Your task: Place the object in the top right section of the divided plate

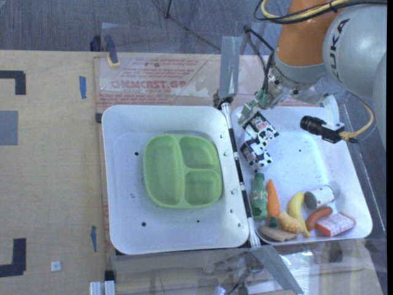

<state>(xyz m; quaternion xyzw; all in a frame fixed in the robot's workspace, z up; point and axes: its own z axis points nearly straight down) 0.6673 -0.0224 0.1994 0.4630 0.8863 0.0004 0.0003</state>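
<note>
Black-and-white toy cow (256, 141) under end effector (250, 112)

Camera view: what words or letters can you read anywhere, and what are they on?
"KUKA": on the grey arm, top right, partly cut off by the picture's edge.
Red print on the clear sheet behind the bins: too blurred to read.
Red packet in the right bin: any print is too small to read.
The green plate has no words.
</note>
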